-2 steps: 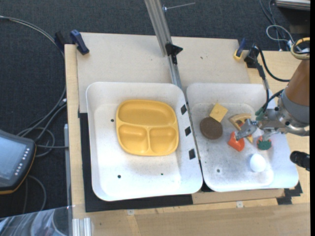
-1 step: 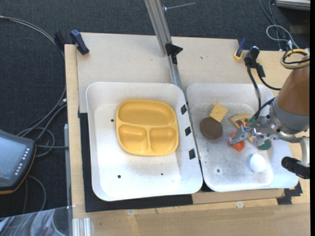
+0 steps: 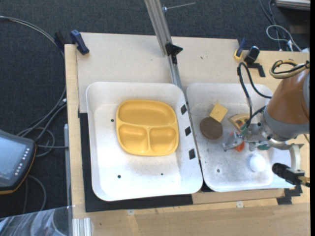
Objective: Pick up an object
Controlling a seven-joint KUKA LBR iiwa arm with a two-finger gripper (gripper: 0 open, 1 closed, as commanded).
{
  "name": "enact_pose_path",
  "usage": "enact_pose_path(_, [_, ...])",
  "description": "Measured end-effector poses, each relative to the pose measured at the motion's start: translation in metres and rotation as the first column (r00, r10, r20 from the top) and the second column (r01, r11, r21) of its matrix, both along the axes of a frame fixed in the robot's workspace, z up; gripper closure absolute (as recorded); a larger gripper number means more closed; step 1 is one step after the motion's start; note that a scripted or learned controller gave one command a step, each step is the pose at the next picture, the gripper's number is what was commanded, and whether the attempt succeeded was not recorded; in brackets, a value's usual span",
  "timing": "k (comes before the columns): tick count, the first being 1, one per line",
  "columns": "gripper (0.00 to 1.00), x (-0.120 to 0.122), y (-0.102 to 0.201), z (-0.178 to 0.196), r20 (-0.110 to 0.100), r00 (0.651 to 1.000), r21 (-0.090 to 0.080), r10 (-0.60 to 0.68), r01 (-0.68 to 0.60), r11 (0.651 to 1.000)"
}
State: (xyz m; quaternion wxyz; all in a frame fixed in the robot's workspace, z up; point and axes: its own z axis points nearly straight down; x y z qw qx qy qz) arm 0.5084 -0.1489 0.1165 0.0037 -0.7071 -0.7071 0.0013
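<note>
In the right bin [image 3: 216, 176] lie a brown round disc [image 3: 211, 128], a tan-yellow block [image 3: 218, 112] just behind it, and a white ball [image 3: 256, 162] toward the front right. A small multicoloured item [image 3: 239, 122] lies partly under the arm. My gripper [image 3: 235, 142] sits low in the right bin, right of the brown disc and left of the white ball, over a small red-orange piece [image 3: 239, 145]. The grey arm with its orange band [image 3: 290, 102] comes in from the right and covers the bin's right side.
The left bin [image 3: 98, 132] holds a yellow three-compartment plate [image 3: 146, 127]. A metal pole [image 3: 162, 28] runs from the top down to the ridge between the bins. Black cables [image 3: 244, 85] hang over the right bin's back edge.
</note>
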Motion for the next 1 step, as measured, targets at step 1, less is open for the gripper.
enact_pose_path(1, [1.0,0.0019,0.0,0.0136,0.008,1.0,-0.002,0.001,-0.001,1.0])
